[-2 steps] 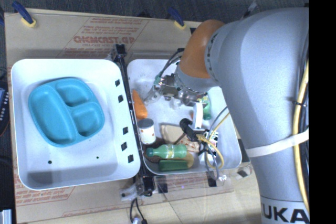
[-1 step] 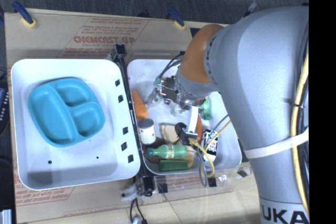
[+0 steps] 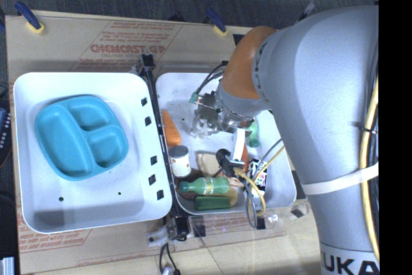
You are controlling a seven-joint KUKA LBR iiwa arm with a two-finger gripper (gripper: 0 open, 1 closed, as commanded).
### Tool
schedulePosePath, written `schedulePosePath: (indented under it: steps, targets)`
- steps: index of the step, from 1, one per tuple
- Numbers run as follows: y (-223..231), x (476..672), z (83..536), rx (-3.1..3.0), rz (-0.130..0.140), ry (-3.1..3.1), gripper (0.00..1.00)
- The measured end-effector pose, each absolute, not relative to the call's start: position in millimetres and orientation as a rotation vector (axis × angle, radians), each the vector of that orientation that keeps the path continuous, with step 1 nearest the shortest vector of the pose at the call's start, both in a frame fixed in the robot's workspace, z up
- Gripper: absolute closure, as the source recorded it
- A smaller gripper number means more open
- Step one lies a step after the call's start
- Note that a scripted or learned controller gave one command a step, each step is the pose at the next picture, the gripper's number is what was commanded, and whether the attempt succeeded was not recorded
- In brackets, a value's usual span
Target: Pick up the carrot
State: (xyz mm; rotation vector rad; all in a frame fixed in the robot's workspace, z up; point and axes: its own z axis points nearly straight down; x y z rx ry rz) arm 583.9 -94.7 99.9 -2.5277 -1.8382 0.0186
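Two readable prints: "CHEMCAST GP" on cardboard (image 3: 129, 48), "UKA" on arm (image 3: 351, 263).

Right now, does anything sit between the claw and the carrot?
Nothing visible does. The carrot lies against the right bin's left wall, and the claw is just to its right over bare floor.

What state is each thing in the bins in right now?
Carrot: lying loose by the right bin's left wall.
Green bottle: on its side.
Jar: upright, lid on.
Blue tray: flat in the left bin.
Gripper: over the right bin, right of the carrot.
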Motion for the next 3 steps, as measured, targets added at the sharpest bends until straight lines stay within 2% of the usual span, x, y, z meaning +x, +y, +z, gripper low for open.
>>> schedulePosePath:
  steps: [1,2,3]
  targets:
    - [-70,559.2,251,-2.309,-0.002,-2.133,1.00]
    - [-70,557.2,247,-2.305,0.008,-2.128,0.00]
    - [-94,595.8,141,-2.244,0.019,-2.182,0.00]
